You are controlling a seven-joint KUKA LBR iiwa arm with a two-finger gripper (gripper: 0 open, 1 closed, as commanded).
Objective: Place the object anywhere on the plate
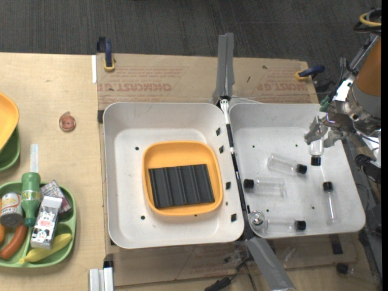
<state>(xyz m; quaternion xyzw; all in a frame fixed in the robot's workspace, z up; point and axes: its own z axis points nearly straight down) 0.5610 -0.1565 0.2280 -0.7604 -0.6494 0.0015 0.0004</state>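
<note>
An orange plate (182, 148) sits in the left white bin (121, 162) with a dark ribbed slab (182, 185) lying flat on it. Several clear vials with black caps lie scattered in the right bin (285, 120), among them one vial (282, 163) near the middle and another vial (265, 187) to its lower left. My gripper (319, 139) hovers over the right bin's upper right part. A small black cap (315, 160) shows just below it; whether that piece is held or lying on the bin floor is unclear.
A green tray (60, 247) of toy food and an orange bowl (6, 123) stand on the bench at far left. A small pink disc (67, 122) lies near them. Clamps (107, 53) hold the cardboard behind the bins.
</note>
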